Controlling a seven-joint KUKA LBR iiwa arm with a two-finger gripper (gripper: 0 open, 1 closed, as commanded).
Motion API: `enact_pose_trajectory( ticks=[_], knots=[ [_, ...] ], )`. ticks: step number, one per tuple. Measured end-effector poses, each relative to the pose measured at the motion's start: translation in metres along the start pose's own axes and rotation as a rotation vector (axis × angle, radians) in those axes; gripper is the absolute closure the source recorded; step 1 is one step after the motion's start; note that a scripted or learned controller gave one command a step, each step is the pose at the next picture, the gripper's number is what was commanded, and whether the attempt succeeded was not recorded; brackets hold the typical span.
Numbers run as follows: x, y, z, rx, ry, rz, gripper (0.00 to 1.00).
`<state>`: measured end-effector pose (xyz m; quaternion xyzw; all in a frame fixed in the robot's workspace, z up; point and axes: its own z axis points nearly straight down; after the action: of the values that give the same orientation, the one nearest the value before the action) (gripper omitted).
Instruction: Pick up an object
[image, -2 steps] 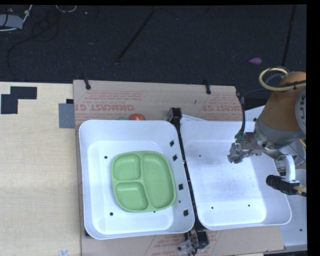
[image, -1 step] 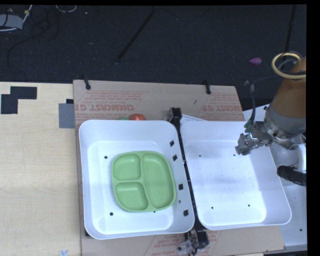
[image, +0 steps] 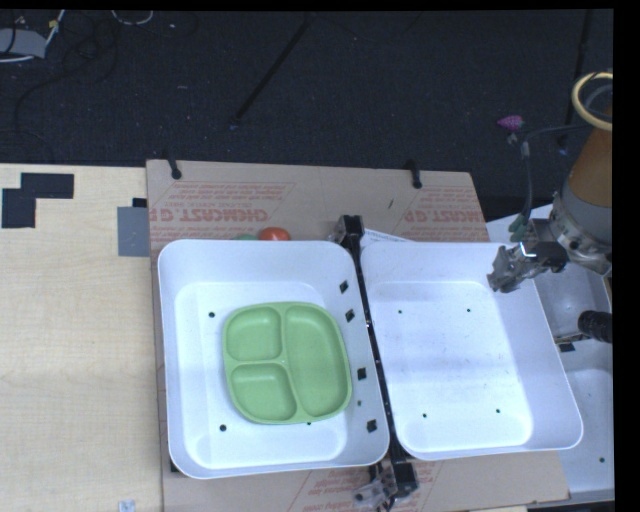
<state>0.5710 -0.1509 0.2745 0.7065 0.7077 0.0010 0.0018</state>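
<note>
Camera view, status: pick not started as far as visible. Green divided plate (image: 287, 362) flat in left bin (image: 190, 300), roughly centred, three compartments up, nothing in them. Only clear pick candidate inside the bins. Right bin (image: 560, 420) bare white floor apart from a few dark specks.

End effector (image: 512, 266) parked at upper right corner of right bin, over the rim, well apart from the plate and on the far side of the divider clamp (image: 352, 240). Nothing visible between fingers. Open or closed: cannot tell, too small and blurred at this angle. Orange band of arm (image: 592, 165) at right edge above it.

Done: nothing confirmed. Left: travel across to left bin, descend, grasp, lift. Judgement: plate low and wide, rim grab likely the only option, slip risk high.

Small red-orange object (image: 274, 235) just behind left bin's back rim, with a bit of green beside it, outside the bin; identity unclear.

Writing: red print on cardboard sheet (image: 300, 200) under the bins, upside down from this side, reads approximately "GEMCRAFT" or similar, repeated at right; not fully legible. More red print at bottom edge, unreadable. No labels on plate or bins. Black shapes on bench (image: 70, 330) at left, no text.
</note>
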Motion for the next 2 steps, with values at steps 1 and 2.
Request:
enact_pose_trajectory(
  ticks=[1, 2],
  knots=[
    [0.047, -0.010, 0.007, 0.008, 0.003, -0.001, 1.00],
    [0.096, -0.014, 0.008, 0.008, 0.003, -0.002, 1.00]
  ],
)
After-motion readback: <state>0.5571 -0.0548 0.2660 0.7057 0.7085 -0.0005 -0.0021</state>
